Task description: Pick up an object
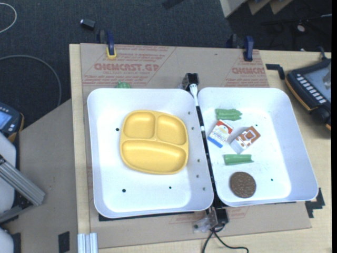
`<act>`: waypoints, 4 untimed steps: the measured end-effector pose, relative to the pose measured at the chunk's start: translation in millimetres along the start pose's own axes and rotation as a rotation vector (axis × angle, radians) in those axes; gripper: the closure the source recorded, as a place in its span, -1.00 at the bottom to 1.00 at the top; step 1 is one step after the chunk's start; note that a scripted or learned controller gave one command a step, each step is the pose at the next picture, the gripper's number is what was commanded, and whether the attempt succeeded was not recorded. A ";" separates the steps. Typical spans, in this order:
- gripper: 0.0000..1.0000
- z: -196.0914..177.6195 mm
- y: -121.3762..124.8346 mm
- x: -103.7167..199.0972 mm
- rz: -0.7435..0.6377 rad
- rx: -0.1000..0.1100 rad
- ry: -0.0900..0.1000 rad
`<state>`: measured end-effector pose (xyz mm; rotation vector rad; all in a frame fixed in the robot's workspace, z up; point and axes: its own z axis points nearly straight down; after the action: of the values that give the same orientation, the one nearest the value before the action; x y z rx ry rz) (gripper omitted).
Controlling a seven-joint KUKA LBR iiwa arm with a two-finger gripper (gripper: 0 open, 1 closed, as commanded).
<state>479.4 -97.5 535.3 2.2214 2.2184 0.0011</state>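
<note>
yellow divided plate point(154, 142) in left bin point(105, 183), small items in right bin point(284, 141)

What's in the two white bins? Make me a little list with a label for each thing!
left bin: holds one yellow divided plate with three compartments
right bin: holds five small things
top green piece: near the bin's back
lower green piece: just above the brown disc
brown disc: round, flat, nearest the front edge
blue and white packet: in the middle
red and white packet: right beside the blue one
bench: brown board under both bins
</note>
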 end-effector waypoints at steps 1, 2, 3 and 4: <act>1.00 0.0 0.1 -9.2 0.000 -0.001 0.000; 1.00 113.8 -1.1 11.4 -0.002 0.015 0.003; 1.00 -7.2 9.5 64.8 -0.009 -0.015 0.001; 1.00 16.4 -0.8 23.4 0.003 0.005 0.000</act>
<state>478.6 -74.1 518.9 2.2278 2.2172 -0.0039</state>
